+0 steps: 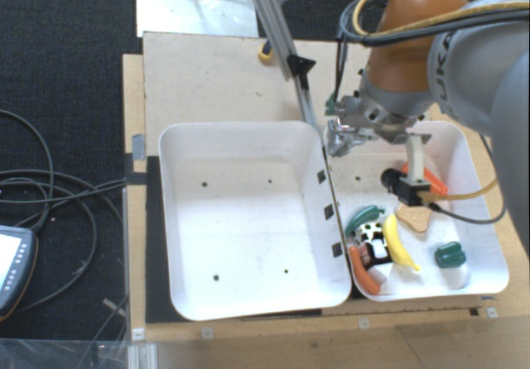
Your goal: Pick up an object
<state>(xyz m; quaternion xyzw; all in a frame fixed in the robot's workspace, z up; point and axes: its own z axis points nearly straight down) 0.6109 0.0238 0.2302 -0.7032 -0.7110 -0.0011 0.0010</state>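
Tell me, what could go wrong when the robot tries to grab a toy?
The pincer hangs close to the wall between the bins, so it might bump it going down. The banana, the carrot-like toy and the long green toy lie crowded together, so it may nudge one away or slip off.

one fixed camera looks down slantwise on both bins (248, 140).
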